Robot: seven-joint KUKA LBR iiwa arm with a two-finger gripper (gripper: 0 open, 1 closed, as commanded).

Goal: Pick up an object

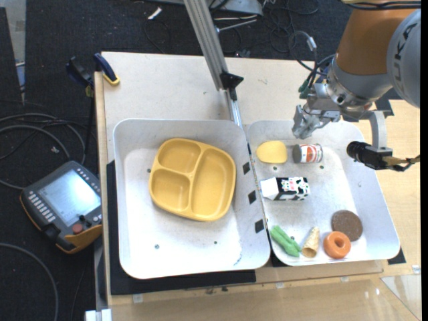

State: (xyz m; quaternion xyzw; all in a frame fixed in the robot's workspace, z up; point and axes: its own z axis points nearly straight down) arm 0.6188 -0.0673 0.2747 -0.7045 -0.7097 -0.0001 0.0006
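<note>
The right bin [374,206] holds a small red-and-white can [308,154] lying on its side, a flat yellow piece [271,152], a black-and-white milk carton [285,188], a green pod [285,241], a tan cone [311,242], an orange ring [337,244] and a brown disc [347,223]. My gripper [304,130] hangs at the bin's far edge, just above the can, touching nothing that I can see. How its tips stand is unclear from this angle.
In the left bin [134,179] lies a yellow divided plate [192,178]. A slanted metal pole [208,39] crosses behind the bins. A teach pendant [61,204] rests on the floor at left.
</note>
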